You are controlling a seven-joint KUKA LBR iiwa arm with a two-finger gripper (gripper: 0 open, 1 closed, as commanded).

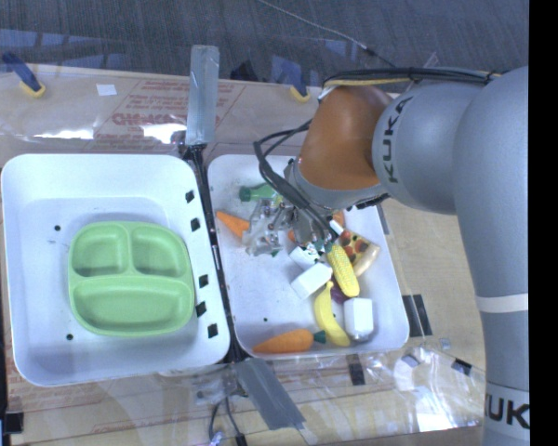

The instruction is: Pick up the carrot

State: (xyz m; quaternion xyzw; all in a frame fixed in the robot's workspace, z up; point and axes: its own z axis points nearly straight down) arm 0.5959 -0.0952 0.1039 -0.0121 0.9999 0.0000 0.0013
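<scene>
Two carrots are lying in the right bin (260,295). One carrot (284,342), orange with a green top, is resting lengthwise along the bin's near wall. A second, shorter orange carrot (232,223) is lying flat near the bin's left wall, its tip pointing left.

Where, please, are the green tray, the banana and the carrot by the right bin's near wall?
green tray (130,280), camera view, its divider ridge.
banana (326,316), camera view, mid-curve.
carrot (284,343), camera view, orange body.
</scene>
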